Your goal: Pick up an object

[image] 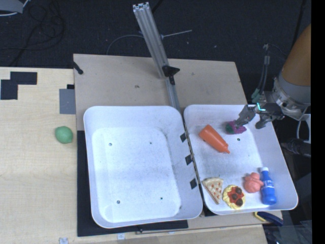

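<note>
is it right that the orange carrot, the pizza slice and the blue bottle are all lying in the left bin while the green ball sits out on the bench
Not quite. The camera view shows the orange carrot, the pizza slice and the blue bottle all lying in the right bin, not the left one. The rest holds: the green ball sits out on the bench, left of both bins.

We see the gripper (254,117) spread open over the right bin (284,159), its left finger touching a purple object (235,128) at the far side. An orange carrot (214,139) lies just left; a blue bottle (267,186) rests near the front edge.
</note>
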Available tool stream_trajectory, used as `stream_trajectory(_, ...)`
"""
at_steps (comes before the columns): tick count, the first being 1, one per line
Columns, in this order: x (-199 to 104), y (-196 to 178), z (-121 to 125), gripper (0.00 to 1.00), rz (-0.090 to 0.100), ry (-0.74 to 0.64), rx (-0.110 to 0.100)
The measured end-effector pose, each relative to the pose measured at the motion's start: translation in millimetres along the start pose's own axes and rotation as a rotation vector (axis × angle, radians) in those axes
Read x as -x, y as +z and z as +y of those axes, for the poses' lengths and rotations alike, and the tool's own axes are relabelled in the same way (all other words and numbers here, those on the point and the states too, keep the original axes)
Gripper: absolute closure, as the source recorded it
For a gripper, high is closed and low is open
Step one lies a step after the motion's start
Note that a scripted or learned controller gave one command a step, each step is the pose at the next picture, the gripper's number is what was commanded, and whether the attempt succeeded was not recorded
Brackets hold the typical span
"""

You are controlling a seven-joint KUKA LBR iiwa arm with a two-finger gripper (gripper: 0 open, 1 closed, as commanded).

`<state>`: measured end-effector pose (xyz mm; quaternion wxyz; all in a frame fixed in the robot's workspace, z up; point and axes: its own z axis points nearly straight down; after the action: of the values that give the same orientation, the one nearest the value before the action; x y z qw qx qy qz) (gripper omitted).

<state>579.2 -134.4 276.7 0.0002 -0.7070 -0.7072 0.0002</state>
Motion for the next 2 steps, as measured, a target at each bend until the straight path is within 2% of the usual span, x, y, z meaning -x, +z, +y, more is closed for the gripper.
stream_trajectory(1,0,0,0,0.0,0.0,0.0,0.0)
stream_trajectory(2,-2,62,-6,0.0,0.001,0.0,-0.005)
